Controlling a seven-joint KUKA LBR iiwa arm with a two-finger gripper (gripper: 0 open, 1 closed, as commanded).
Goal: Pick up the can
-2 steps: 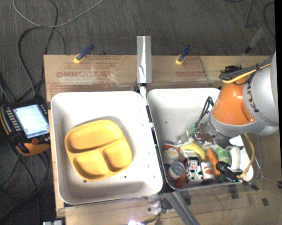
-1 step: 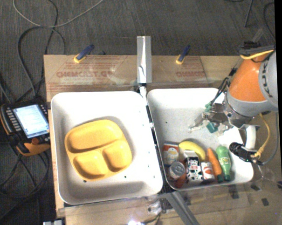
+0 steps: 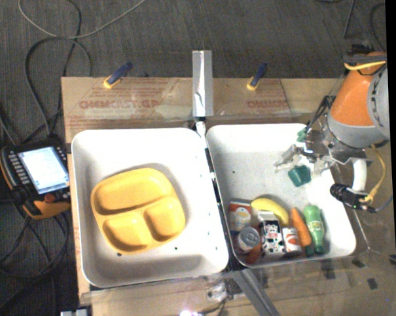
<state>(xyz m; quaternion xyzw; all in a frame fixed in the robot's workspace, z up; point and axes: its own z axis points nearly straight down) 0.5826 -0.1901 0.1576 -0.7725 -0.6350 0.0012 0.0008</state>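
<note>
The can (image 3: 248, 237) has a silver top and lies among other items at the front of the right bin (image 3: 250, 152). My gripper (image 3: 295, 159) hangs over the bin's back right part, well behind and to the right of the can, with nothing touching the can. A small teal block (image 3: 300, 176) sits right under the gripper; I cannot tell whether it is held or lying on the bin floor.
Around the can lie a banana (image 3: 269, 206), a white and orange packet (image 3: 240, 216), a black and white carton (image 3: 271, 236), a carrot (image 3: 299, 227) and a green bottle (image 3: 314, 229). The left bin (image 3: 88, 257) holds a yellow divided tray (image 3: 138, 208).
</note>
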